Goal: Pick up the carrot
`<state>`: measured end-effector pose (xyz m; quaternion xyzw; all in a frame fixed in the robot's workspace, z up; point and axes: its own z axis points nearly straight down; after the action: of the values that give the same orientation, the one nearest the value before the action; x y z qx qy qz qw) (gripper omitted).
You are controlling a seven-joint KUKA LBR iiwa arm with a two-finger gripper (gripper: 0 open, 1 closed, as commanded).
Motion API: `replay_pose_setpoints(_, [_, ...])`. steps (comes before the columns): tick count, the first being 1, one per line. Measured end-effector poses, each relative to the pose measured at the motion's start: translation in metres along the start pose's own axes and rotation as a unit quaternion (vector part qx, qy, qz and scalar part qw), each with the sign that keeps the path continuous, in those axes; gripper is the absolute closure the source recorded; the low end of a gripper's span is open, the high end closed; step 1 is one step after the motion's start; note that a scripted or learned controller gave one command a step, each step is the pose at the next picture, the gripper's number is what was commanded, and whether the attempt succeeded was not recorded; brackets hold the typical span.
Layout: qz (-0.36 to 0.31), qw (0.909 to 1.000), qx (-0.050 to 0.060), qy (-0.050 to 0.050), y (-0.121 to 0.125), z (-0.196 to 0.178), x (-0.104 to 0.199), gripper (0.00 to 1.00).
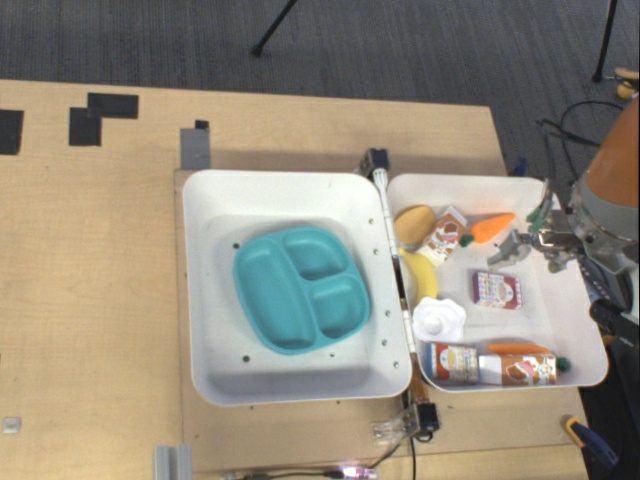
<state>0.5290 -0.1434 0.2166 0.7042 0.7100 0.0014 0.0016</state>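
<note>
A robotics lab: a plywood bench [100, 298] on grey carpet [150, 18] bears two white bins [200, 268], with black markers [100, 113] far left of the gripper [520, 246]. Tripod legs [290, 8] stand beyond it, cables [575, 118] trail just behind, and toy food [490, 228] lies beside it.

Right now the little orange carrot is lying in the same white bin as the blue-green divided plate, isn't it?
Not quite. The camera view shows the little orange carrot lying in the right white bin, beside the yellow banana. The blue-green divided plate lies in the left white bin.
</note>
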Motion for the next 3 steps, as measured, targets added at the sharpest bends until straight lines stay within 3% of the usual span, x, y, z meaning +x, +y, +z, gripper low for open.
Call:
replay_pose_setpoints(1, [-0.005,1.0000,0.000,-0.001,0.089,0.029,-0.022,0.00])
replay_pose_setpoints(2, [0.059,0.9983,-0.002,0.003,0.121,0.130,-0.057,0.00])
replay_pose_setpoints(3, [0.010,0.9999,0.000,0.000,0.076,0.131,-0.028,0.00])
